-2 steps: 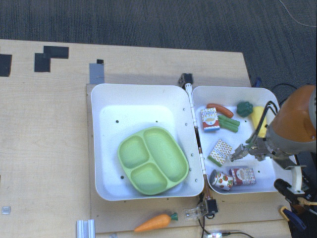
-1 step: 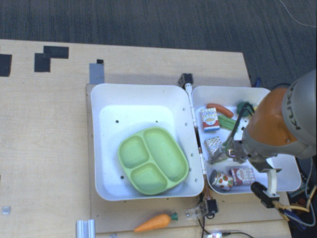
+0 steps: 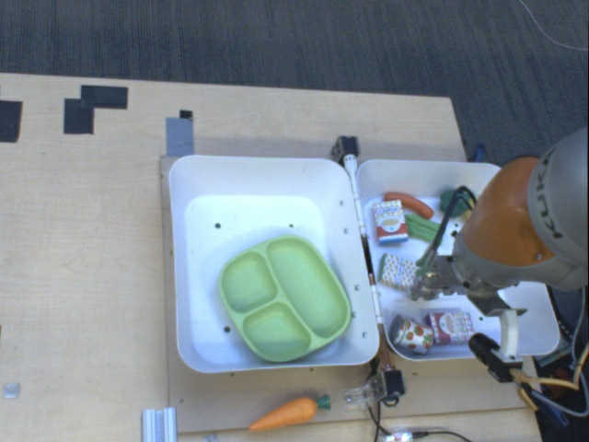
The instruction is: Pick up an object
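Observation:
My gripper (image 3: 425, 282) hangs low over the right bin (image 3: 543, 334), under the arm's orange band. It is at the right edge of a small green-and-white patterned packet (image 3: 396, 271). Further back in that bin lie a little red-and-blue carton (image 3: 389, 222), a red sausage (image 3: 409, 203) and a green stalk-like piece (image 3: 422, 229). Near the bin's front edge are a round red-and-white item (image 3: 413, 336) and a red-and-white pouch (image 3: 451, 325). The arm hides the bin's right half.
The left bin (image 3: 198, 247) holds a light green divided plate (image 3: 283, 298). A toy carrot (image 3: 287, 414) lies on the bench in front of the bins. Cables and a clip (image 3: 386, 387) sit by the front edge between the bins.

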Tool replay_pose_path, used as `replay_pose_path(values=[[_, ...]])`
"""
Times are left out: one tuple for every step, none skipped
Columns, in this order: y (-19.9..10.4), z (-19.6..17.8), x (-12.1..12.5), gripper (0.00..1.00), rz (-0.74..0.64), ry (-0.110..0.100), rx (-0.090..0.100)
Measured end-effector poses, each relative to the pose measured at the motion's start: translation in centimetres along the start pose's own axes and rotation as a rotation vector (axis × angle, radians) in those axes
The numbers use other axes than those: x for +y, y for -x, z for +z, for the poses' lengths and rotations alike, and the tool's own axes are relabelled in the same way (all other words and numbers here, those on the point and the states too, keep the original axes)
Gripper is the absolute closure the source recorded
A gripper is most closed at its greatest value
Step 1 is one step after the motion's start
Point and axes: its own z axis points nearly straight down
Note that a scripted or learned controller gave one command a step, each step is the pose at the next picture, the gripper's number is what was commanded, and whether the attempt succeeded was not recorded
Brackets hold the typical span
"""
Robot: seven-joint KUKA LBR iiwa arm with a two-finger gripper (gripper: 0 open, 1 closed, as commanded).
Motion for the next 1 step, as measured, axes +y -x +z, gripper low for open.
replay_pose_path(values=[[7.16, -7.27, 7.48, 1.0, 0.0, -0.01, 0.0]])
